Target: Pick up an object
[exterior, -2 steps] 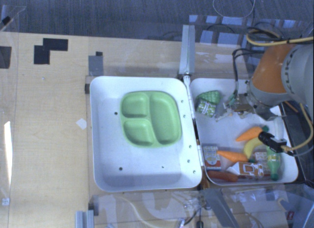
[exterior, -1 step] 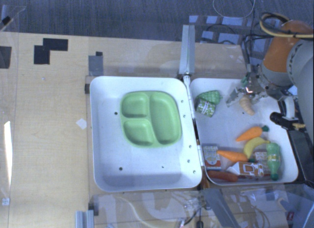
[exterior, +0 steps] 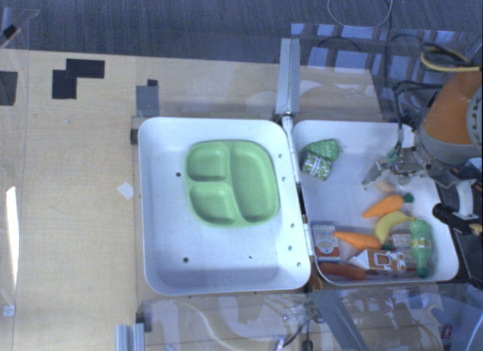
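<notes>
**Camera view: end effector hovering over the right bin**

Camera view is showing the end effector (exterior: pixel 386 170) hanging released above the right bin (exterior: pixel 347 134), grasping nothing. The nearest target, a toy carrot (exterior: pixel 383 206), is lying just below; descending and clenching come next.

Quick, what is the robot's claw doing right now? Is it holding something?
Gripper: over the right bin, above the carrot. Nothing shows between its fingers; open or shut cannot be told.
</notes>
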You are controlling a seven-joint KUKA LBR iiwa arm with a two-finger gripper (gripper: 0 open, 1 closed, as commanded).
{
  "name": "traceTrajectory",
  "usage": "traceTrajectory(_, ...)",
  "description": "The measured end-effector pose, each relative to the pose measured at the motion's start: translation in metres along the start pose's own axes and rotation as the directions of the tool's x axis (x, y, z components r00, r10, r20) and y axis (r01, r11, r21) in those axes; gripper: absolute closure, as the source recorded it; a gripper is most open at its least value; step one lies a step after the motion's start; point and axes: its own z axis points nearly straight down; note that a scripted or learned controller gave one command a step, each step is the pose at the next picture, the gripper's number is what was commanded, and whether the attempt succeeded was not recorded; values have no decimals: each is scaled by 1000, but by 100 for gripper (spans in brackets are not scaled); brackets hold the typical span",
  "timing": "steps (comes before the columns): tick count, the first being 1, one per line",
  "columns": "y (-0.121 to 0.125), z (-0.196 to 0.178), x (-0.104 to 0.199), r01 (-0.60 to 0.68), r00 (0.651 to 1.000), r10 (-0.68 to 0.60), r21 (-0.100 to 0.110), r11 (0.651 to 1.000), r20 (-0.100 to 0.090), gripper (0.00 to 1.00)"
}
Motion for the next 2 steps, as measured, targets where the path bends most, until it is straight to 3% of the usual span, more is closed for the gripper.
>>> traceTrajectory(1, 3, -13, 1, 2, 1000, -2, -9, 1000, 2, 100)
traceTrajectory(2, 17, -156, 44, -199, 980, 199, 1, 980, 1, 100)
